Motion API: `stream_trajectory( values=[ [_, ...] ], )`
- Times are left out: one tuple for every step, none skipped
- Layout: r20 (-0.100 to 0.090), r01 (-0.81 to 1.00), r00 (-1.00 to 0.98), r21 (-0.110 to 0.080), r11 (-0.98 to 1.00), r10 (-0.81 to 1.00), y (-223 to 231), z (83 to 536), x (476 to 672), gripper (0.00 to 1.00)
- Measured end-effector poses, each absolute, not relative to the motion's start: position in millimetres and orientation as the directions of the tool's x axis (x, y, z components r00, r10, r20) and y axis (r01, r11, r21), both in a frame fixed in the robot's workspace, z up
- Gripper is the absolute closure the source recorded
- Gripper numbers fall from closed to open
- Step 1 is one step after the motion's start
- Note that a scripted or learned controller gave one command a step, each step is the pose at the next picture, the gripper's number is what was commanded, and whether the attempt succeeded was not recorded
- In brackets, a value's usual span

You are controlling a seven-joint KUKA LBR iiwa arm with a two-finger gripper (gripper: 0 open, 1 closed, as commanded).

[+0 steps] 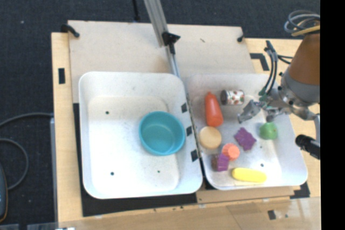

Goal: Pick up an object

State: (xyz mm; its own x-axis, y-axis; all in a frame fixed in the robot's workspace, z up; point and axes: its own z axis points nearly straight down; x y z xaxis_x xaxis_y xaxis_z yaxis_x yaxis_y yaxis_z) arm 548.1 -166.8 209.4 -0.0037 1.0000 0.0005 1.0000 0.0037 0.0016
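Two shallow white bins are sitting side by side on the table (63, 116). The left bin (97, 99) is holding a blue bowl (161, 133), which is resting upright toward that bin's right side. The right bin (294, 161) is carrying everything else: an orange carrot-shaped piece (213, 109) is standing lengthwise near its left wall, a small white can with red markings (234, 97) is lying just beside the carrot's upper end, a round tan piece (211, 137) is sitting below the carrot, a purple block (245, 139) is lying near the middle, a small orange piece (231, 151) is touching a dark purple piece (220, 162) below it, a yellow banana-shaped piece (248, 174) is lying along the near edge, and a green ball (268, 131) is resting toward the right. The arm is reaching in from the right, with the gripper (262, 111) hanging over the right bin between the can and the green ball. The green ball is lying just below and slightly right of the fingers, the purple block just below and left of them, and the can up to the left. Whether the fingers are spread or pressed together cannot be told from this slanted view, and nothing is visibly sitting between them.
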Motion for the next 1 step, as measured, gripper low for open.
stream_trajectory(
  values=[
    [0.001, 1.000, -0.002, 0.002, 0.002, 1.000, -166.9, 209.4, 548.1, 0.00]
  ],
)
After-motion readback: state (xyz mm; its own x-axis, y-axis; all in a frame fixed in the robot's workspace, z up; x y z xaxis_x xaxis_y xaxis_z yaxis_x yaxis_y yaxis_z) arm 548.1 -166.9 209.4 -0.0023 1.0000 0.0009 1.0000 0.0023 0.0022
